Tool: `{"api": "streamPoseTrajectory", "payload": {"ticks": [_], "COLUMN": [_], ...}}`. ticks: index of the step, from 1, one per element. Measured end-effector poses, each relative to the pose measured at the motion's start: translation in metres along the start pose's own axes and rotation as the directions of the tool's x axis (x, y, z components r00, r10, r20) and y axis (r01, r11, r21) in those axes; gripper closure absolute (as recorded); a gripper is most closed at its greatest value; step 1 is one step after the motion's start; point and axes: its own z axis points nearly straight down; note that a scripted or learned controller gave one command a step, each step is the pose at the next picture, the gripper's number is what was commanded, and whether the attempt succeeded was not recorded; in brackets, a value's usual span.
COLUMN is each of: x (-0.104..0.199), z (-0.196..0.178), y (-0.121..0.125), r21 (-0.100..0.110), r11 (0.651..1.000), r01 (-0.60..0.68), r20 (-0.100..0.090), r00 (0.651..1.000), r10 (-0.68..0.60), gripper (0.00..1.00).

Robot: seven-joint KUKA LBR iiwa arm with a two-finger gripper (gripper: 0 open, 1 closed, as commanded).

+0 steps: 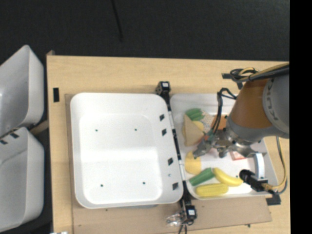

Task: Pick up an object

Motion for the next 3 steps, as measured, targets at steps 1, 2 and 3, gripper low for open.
{"api": "streamPoseTrajectory", "payload": {"ticks": [1, 2, 3], "x": [-0.023, -0.012, 0.017], "z": [0.025, 0.031, 0.032], "y": [0.008, 0.060, 0.117], "r21": [-0.003, -0.017, 0.024], "r11": [1.000, 1.000, 1.000], "r01": [0.000, 0.005, -0.006], "r20": [-0.001, 0.004, 0.008], "r00": [1.000, 1.000, 1.000], "r10": [0.000, -0.005, 0.005], "gripper": [0.00, 0.00, 0.00]}}
